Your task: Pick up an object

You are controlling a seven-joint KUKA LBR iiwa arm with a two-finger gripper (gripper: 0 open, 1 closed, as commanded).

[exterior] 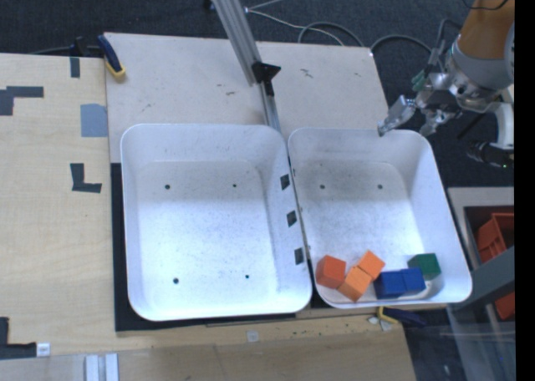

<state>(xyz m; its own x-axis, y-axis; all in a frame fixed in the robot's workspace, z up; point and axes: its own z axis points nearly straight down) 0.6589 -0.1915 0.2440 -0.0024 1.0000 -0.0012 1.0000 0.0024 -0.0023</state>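
- Above the right bin's (435, 172) far corner, the gripper (410, 116) hovered with fingers spread, holding nothing.
- Orange blocks (349, 274), blue block (399, 282) and green block (425, 265) lay untouched at the near wall; the pick seemed unstarted.

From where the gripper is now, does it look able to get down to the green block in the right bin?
Probably yes. The gripper hangs over the far rim of the right bin, and nothing lies above the green block. But the block sits near the bin's wall beside a blue block, leaving little finger room.
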